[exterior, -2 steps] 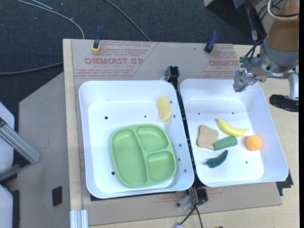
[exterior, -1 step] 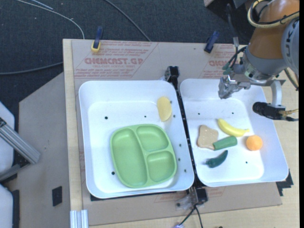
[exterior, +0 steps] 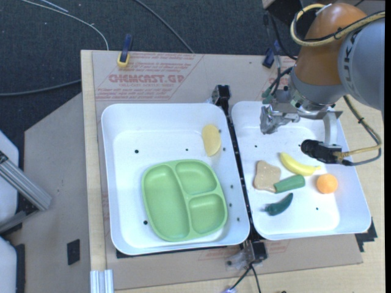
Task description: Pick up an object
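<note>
In the right bin (exterior: 348,221), a yellow banana (exterior: 297,164), a tan bread-shaped piece (exterior: 266,176), a light green cucumber (exterior: 289,184), a dark green pepper (exterior: 279,206) and an orange (exterior: 327,184) lie close together. My gripper (exterior: 275,121) hangs over the bin's far left part, above and clear of the group. It points down toward the bare white floor, and I see nothing held in it. The bread piece is the nearest object to it, a good way toward the bin's near side.
The left bin (exterior: 122,127) holds a green divided plate (exterior: 183,199) and a pale yellow piece (exterior: 211,140) by its right wall. A black part with a cable (exterior: 321,151) hangs off the arm just above the banana. The dividing rim (exterior: 235,163) runs between the bins.
</note>
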Available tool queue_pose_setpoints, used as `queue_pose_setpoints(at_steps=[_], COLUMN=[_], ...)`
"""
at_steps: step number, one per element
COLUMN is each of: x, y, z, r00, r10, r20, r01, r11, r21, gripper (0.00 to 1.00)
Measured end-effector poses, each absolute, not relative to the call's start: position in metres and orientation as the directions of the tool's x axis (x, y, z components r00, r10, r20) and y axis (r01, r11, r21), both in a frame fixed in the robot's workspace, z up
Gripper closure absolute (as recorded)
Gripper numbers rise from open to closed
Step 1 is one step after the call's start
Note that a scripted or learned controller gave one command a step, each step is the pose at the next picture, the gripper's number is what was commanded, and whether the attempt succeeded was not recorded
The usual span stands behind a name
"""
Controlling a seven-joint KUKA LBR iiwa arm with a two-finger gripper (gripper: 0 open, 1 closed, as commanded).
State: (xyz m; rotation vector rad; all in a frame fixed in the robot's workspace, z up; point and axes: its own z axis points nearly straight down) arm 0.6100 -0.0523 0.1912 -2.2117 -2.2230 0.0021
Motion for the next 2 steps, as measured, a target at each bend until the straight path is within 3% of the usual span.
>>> queue_pose_setpoints(at_steps=[1, 2], x=[0.603, 0.579], y=[0.004, 0.056], z=[0.205, 0.217], r00=[-0.006, -0.006], r10=[1.0, 1.0], r20=[0.003, 0.003], r01=[1.0, 1.0], r11=[0.006, 0.006], r21=[-0.003, -0.005], gripper=[1.0, 1.0])
